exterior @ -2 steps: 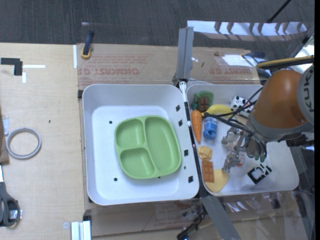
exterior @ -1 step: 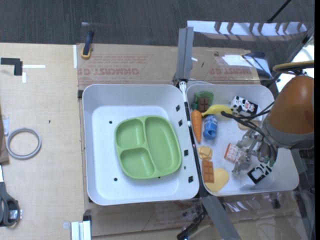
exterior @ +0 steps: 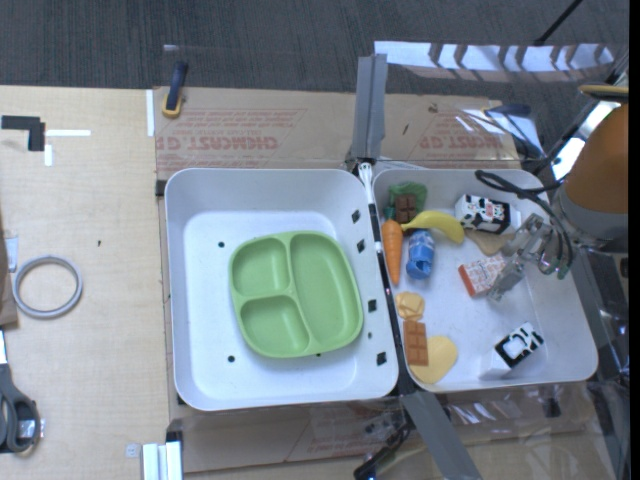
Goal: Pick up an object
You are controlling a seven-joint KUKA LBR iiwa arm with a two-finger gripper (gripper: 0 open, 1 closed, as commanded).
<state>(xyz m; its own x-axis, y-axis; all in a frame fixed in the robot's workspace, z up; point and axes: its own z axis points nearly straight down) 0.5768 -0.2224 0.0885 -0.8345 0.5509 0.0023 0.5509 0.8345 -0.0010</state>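
Gripper low in the right bin (exterior: pixel 575 358), over the red-and-white packet

The gripper (exterior: pixel 512 268) hangs from the right, prongs spread, nothing between them; the red-and-white packet (exterior: pixel 480 276) lies just left, touching or nearly so, its long axis slanting toward the banana (exterior: pixel 440 226) beyond.

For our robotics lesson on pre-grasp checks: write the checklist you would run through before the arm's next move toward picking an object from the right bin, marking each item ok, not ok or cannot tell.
1. Gripper is over the right bin: ok.
2. A target lies close by: ok, the red and white packet sits just beside the fingertips.
3. Packet between the fingers: cannot tell.
4. Packet lies apart from its neighbours: ok.
5. Green divided plate in the left bin lies away from the arm: ok.
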